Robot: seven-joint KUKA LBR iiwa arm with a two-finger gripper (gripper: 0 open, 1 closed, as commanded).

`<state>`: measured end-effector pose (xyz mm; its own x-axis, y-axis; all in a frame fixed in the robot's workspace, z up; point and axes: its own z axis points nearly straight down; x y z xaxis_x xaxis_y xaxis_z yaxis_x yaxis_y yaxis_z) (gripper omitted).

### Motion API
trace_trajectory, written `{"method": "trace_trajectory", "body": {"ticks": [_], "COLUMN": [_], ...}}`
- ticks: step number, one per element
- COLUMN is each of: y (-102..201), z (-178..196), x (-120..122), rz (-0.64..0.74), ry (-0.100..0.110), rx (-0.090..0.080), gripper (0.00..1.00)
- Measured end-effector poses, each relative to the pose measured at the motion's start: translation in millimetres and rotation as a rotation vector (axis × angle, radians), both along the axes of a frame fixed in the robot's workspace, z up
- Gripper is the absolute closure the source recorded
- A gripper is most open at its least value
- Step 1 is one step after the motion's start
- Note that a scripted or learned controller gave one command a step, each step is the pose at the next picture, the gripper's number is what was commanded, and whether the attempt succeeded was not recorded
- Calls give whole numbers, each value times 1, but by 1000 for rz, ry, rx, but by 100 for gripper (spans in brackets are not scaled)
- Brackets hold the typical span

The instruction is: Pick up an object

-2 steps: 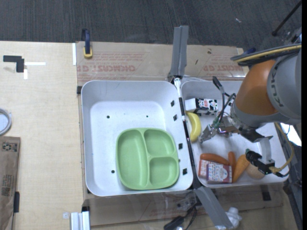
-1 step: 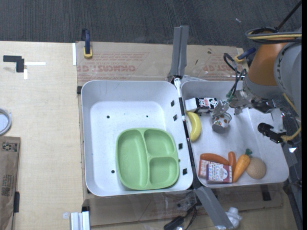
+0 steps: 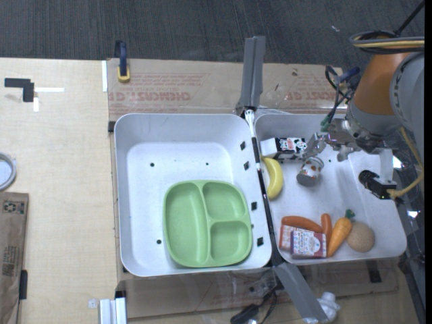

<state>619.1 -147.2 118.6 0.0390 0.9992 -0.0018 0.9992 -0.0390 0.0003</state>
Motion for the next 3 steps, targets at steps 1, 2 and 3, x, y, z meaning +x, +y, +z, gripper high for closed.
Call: {"method": "trace_trajectory", "body": {"ticks": [1, 2, 3], "y": [44, 44, 47], "z": [-27, -18, 84], "x": [-33, -33, -21], "rz": [98, 97, -71], "ry": [2, 3, 2], "rx": [-2, 0, 0], "gripper": [0, 100, 100]}}
